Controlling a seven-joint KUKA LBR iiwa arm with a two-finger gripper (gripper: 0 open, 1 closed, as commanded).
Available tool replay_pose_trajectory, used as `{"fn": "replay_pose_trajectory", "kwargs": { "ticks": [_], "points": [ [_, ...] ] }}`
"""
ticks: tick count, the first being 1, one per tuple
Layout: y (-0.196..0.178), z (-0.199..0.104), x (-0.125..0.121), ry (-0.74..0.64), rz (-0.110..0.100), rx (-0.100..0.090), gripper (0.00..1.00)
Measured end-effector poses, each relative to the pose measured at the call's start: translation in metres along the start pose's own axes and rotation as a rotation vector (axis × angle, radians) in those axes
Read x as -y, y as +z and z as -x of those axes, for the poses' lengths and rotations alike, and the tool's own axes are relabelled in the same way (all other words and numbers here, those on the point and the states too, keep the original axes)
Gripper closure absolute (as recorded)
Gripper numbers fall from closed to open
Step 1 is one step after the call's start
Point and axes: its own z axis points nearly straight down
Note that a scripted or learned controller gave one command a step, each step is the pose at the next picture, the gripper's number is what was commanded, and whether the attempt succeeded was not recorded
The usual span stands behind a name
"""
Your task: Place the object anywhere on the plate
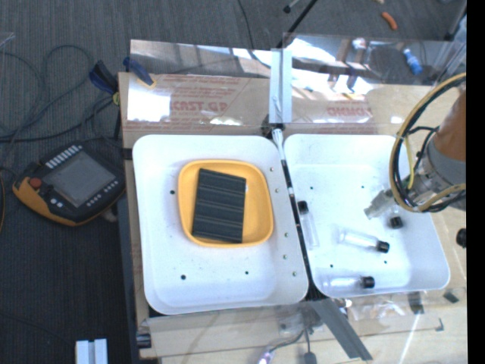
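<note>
Bins sit side by side on the bench, seen from the one camera above. The left bin (151,264) holds a yellow plate (261,203) in its middle, and a dark ribbed block (220,205) lies flat on the plate, well inside its rim. It looks like the thing the task is about, so the job seems done, since any spot on the plate is fine. The right bin (341,165) holds small clear tubes with black caps: one (364,240) near the middle, one (350,282) by the front edge, and one (305,222) along the left edge. The gripper (379,203) hangs over the right side of this bin, far from the plate. It is too small and blurry to tell how it stands, and nothing can be seen in it.
</note>
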Motion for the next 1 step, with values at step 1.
{"fn": "replay_pose_trajectory", "kwargs": {
  "ticks": [1],
  "points": [
    [0.0000, 0.0000, 0.0000, 0.000, 0.000, 0.000, 0.00]
  ]
}}
